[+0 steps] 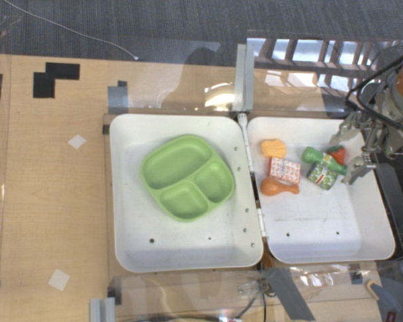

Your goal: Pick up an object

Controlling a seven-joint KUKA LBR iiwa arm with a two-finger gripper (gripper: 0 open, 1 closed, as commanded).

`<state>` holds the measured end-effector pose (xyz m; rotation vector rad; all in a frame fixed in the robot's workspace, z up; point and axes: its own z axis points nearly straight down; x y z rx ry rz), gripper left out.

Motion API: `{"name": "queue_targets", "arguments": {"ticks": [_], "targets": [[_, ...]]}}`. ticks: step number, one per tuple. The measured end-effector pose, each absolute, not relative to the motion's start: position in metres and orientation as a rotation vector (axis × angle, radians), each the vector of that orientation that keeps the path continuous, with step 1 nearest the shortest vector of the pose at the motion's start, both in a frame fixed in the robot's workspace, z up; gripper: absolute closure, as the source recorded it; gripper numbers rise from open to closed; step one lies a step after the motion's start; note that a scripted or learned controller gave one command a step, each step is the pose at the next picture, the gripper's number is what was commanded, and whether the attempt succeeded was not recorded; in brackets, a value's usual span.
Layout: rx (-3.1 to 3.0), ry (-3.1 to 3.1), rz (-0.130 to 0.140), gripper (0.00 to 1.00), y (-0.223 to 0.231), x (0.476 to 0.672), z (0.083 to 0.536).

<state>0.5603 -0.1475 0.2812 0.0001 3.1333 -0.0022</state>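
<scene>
The right bin (322, 230) holds several small toys. A yellow-orange piece (273, 147) lies near its left wall, with a pink and white box (285, 171) just below it and an orange pear-shaped piece (279, 188) under that. Further right lie a green bottle-like toy (321, 166) and a small red piece (337, 156). My gripper (346, 157) comes in from the right, low over the bin's right side. Its fingers (354, 173) stand open, just right of the green and red toys. Nothing is held between them.
The left bin (134, 240) bears a green divided plate (187, 176). A metal divider post (243, 79) rises behind the bins' shared wall. A railing (316, 52) runs behind the right bin. Cables hang by the arm at the right.
</scene>
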Motion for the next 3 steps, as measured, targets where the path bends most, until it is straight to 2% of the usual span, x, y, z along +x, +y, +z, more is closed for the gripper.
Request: {"name": "queue_targets", "arguments": {"ticks": [1,2,3], "targets": [[0.035,3.115,-0.007,0.00,-0.109,0.611,0.105],[0.301,3.154,-0.006,0.00,-0.091,0.656,0.090],[0.290,3.119,-0.007,1.00,-0.090,0.663,0.105]]}}
